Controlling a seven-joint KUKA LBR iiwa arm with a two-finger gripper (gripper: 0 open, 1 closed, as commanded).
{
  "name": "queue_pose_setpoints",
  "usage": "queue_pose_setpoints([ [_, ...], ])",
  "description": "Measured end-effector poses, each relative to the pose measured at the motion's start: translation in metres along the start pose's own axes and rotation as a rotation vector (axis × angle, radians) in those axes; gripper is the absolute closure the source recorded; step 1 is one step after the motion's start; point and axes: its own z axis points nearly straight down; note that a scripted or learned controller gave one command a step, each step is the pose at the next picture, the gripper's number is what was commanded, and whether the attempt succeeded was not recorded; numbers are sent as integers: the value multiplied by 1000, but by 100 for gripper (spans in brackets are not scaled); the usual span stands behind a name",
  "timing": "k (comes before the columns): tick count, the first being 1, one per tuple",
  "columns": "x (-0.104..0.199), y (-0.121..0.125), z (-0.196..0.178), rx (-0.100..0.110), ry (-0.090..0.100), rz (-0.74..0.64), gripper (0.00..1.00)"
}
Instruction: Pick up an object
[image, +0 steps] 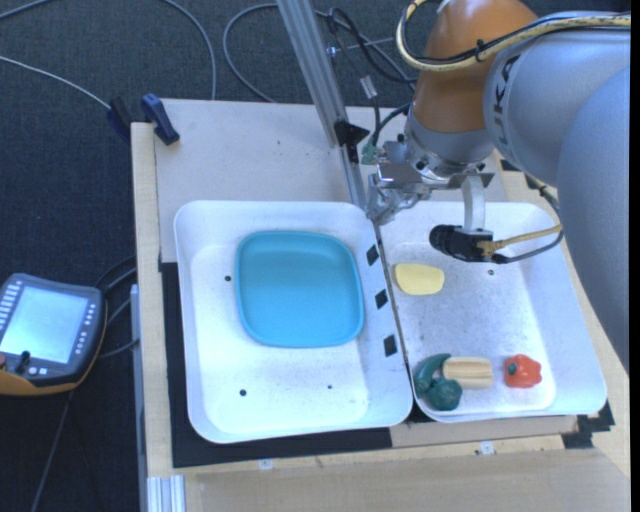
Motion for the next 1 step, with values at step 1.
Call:
queue_pose_setpoints([
  [1, 47, -2, -11, 0, 0, 1, 100],
])
